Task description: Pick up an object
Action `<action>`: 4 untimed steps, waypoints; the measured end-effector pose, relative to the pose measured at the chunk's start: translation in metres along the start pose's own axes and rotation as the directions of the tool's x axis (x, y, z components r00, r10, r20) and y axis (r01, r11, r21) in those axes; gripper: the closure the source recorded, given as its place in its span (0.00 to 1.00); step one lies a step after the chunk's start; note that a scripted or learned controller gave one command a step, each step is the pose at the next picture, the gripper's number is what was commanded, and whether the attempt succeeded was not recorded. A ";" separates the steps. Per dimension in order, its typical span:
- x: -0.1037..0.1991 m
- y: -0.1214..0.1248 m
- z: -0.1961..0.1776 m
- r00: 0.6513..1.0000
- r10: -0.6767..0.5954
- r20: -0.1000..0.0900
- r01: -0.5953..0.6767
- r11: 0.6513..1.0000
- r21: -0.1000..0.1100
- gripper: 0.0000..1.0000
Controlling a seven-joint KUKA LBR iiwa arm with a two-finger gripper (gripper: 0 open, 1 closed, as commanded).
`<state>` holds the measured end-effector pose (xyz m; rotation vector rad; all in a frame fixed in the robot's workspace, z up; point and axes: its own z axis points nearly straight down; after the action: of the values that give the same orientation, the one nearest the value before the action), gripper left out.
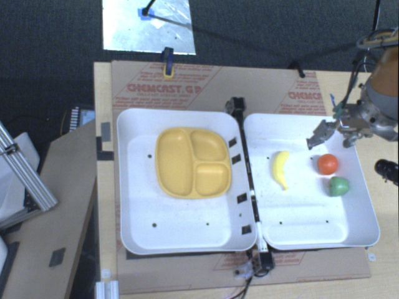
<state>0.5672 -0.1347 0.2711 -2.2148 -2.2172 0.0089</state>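
In the right bin (299, 229) lie a yellow banana (281, 169), a red-orange ball-shaped fruit (328, 164) and a green round fruit (338, 186). My gripper (334, 139) hangs over the bin's far right part, just above and behind the red fruit. Its fingers are spread open, one grey finger (320, 134) pointing left toward the banana, and nothing sits between them. The banana lies about a hand's width to the gripper's lower left.
The left bin (137, 223) holds a yellow divided plate (192, 162). A black hinge strip (244, 167) runs between the bins. A shiny sheet (148, 17) lies beyond the bench. Cables hang near the arm (381, 92) at the right edge.
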 end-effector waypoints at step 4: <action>-0.009 0.002 0.142 1.000 0.001 0.001 -0.001 1.000 -0.007 0.00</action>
<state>0.5675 -0.1432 0.1286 -2.2201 -2.2200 0.0022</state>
